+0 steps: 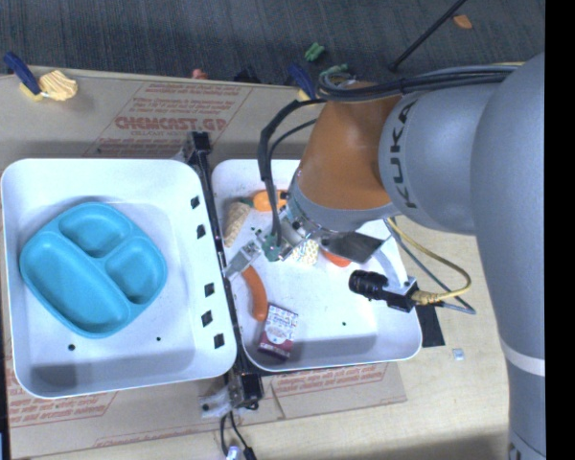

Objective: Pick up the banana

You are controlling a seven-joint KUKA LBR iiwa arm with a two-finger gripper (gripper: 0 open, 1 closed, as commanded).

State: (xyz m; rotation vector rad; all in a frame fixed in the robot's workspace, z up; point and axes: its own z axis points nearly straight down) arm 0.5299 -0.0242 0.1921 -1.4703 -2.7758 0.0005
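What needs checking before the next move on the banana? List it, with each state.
1. Banana located: cannot tell. A pale curved piece by the right bin's left wall may be it.
2. Tool over the right bin: ok.
3. Tool above that pale piece: not ok, it sits beside it.
4. Something held: cannot tell.
5. Room around the tool: not ok, an orange piece lies close beneath it.
6. Packet out of the way: ok, near the front wall.
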